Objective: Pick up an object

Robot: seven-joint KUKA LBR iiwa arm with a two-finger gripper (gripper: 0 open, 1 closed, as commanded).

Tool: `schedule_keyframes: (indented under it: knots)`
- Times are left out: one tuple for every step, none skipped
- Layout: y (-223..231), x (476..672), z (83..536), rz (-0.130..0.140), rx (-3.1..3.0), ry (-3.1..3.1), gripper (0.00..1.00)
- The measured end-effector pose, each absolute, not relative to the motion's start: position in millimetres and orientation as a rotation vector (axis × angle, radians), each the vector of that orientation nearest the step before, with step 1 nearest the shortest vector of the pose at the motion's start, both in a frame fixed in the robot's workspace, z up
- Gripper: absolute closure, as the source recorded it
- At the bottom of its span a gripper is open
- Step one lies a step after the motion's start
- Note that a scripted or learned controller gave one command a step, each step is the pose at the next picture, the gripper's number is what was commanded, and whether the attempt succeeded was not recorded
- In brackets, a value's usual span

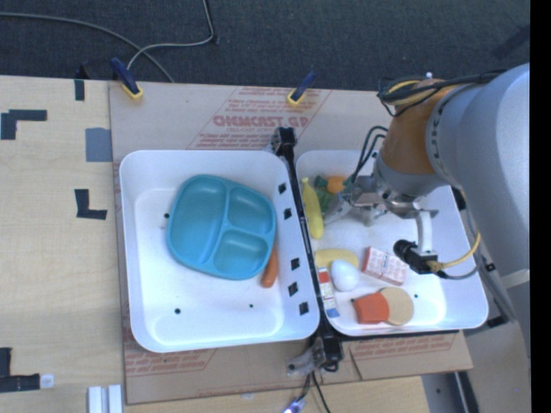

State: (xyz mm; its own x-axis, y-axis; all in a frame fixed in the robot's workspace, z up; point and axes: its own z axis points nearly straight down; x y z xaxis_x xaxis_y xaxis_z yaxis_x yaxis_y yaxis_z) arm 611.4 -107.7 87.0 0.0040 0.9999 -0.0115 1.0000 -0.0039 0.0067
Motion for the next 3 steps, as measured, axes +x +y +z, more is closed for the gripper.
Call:
schedule_keyframes:
  knots:
    - [-119.0, 668.1, 85.5, -0.003, 2.223, 2.224, 0.0]
    - [-117.5, 668.0, 85.6, -0.006, 2.221, 2.221, 0.0]
    - [-119.6, 668.3, 85.5, -0.003, 2.221, 2.225, 0.0]
